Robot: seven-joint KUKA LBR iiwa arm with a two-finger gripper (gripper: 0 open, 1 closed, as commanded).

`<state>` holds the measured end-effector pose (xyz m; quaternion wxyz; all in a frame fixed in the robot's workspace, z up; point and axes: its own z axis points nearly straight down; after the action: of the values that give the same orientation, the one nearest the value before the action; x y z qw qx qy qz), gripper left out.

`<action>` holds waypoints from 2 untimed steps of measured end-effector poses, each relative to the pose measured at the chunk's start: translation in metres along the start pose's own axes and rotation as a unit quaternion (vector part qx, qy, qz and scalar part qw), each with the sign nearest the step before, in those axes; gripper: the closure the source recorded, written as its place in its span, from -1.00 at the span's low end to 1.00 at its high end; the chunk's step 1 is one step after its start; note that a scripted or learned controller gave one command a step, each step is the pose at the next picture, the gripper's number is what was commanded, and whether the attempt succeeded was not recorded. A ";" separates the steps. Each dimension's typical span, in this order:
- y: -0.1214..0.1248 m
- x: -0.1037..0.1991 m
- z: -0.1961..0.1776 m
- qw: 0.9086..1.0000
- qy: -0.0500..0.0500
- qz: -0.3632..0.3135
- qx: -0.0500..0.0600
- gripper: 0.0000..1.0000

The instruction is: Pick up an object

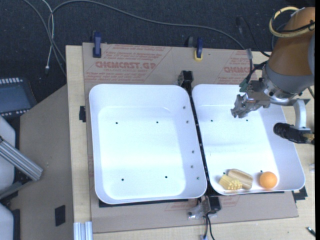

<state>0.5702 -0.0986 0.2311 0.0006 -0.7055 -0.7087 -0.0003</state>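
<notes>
Camera view: corn beside bread roll, orange ball.

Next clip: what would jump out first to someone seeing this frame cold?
The grey arm with an orange band looms in from the right, its gripper above the right white bin. At that bin's near edge lie a small orange ball and a yellow-and-tan corn-like toy. The left white bin sits alongside.

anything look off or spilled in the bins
Nothing stands out. The corn, roll and orange ball lie together at the right bin's near edge, all inside it. The gripper hangs over that bin's far part.
</notes>
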 end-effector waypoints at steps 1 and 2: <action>0.000 0.054 -0.009 1.000 0.000 0.000 -0.001 1.00; 0.005 0.111 -0.016 1.000 0.000 0.000 -0.001 1.00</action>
<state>0.5751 0.0119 0.2474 0.0002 -0.7054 -0.7088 -0.0009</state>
